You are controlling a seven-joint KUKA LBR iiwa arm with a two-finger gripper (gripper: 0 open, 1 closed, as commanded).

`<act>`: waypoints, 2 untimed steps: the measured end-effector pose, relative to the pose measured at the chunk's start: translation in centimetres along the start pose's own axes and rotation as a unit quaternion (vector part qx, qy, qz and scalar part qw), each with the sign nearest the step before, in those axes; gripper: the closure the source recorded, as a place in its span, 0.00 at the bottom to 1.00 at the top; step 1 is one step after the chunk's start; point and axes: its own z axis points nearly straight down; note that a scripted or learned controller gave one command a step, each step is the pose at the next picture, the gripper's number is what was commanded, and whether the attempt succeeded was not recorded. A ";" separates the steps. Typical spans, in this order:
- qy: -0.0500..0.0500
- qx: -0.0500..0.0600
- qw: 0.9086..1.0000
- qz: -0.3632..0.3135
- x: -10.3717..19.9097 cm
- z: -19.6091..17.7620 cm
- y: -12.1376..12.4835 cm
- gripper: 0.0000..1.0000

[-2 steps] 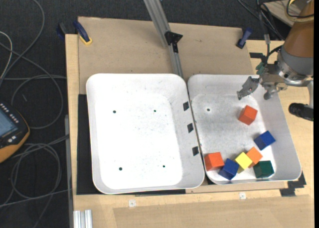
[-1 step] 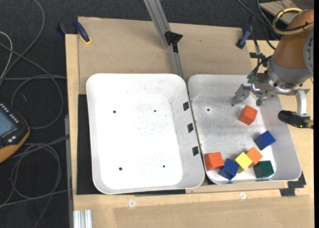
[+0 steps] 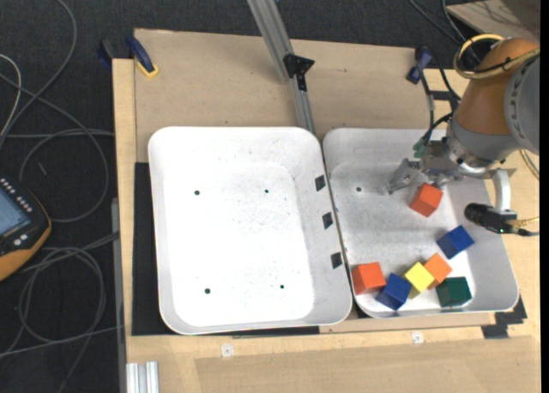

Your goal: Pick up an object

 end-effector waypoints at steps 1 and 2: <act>-0.001 -0.004 1.000 0.000 0.0 -1.5 0.2 1.00; -0.001 -0.006 1.000 -0.001 0.7 -6.5 -0.2 1.00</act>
